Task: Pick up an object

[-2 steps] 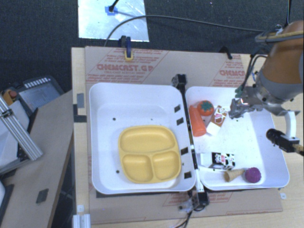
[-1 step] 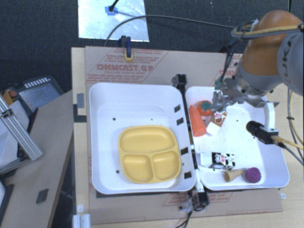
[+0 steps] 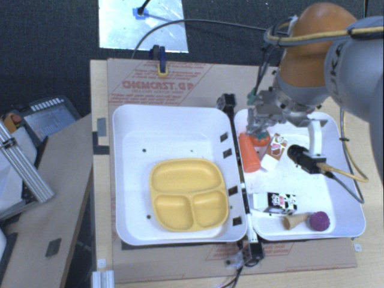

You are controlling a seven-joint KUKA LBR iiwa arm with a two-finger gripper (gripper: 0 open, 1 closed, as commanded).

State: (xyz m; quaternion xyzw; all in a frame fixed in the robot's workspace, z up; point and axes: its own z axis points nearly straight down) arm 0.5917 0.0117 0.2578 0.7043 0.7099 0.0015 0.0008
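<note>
The gripper (image 3: 260,131) is hanging over the carrot (image 3: 249,152) at the right bin's (image 3: 345,212) ten o'clock; its finger state is impossible to tell.

Open floor beside yellow tray (image 3: 189,194)

light: my view was evenly and brightly lit from above | glare: foil sheet (image 3: 141,15) washed out near white, both white bins (image 3: 171,125) close to clipping | shadows: soft, short, under my arm (image 3: 336,53) | focus: mildly soft all over, grainy on the dark carpet (image 3: 42,41)
</note>
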